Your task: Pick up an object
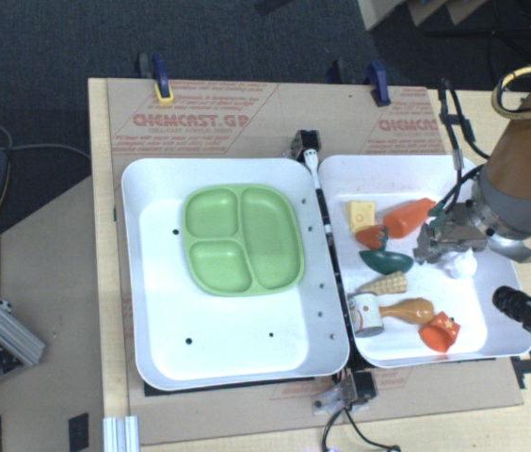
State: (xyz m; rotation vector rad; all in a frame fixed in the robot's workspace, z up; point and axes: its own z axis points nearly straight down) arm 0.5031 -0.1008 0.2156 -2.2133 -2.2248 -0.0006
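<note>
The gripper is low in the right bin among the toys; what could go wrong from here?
1. The toys are crowded: the carrot, a green piece and the cheese lie close to the gripper, so closing may catch two things or push one away.
2. A small white piece lies right beside the gripper and may be knocked aside.
3. The gripper works near the right bin floor, so it could press on it.

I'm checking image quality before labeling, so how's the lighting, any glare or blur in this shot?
Camera view: even, soft light; the left bin is bright white with mild washout; the green tray is sharp with faint shadow; the gripper and nearby toys look slightly soft.
</note>
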